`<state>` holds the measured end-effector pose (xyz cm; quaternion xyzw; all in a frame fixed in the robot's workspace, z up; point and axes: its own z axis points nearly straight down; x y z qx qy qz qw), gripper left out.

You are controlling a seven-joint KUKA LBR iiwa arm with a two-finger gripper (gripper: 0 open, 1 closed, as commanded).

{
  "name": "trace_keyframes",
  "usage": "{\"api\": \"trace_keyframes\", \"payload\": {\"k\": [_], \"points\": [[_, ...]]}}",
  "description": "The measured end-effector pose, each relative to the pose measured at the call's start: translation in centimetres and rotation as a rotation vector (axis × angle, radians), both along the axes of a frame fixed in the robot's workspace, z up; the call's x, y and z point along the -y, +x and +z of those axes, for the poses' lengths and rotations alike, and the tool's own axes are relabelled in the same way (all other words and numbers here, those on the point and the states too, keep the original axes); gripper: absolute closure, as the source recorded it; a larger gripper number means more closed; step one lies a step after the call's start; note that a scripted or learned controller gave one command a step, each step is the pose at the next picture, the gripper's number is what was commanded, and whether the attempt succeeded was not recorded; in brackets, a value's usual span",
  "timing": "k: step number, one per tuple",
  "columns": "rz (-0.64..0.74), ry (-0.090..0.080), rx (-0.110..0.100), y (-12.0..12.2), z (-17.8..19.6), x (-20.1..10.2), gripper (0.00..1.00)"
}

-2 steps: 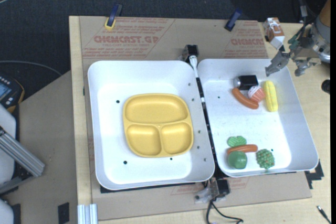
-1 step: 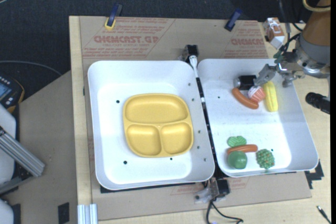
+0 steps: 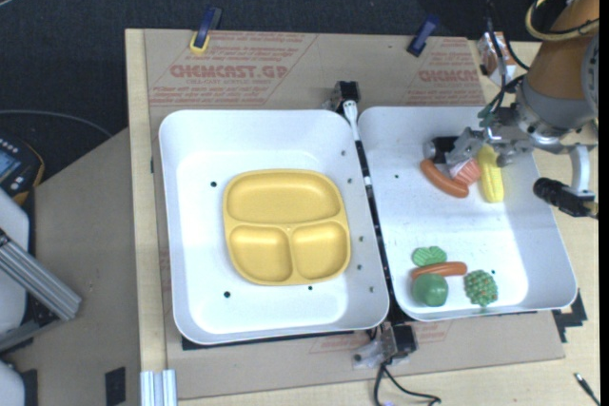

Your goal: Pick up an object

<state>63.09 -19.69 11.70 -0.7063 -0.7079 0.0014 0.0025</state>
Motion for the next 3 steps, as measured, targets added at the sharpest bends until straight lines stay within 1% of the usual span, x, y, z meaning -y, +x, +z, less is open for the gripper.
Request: {"api": "trace_keyframes", "payload": {"k": [1, 2, 3], "points": [[-0.001, -0.013, 0.019, 0.5, -2.4, 0.4, 0.00], [0.000, -0.013, 0.028, 0.7, -1.0, 0.3, 1.00], [-0.001, -0.005, 0.013, 1.8, 4.5, 0.0, 1.00]]}}
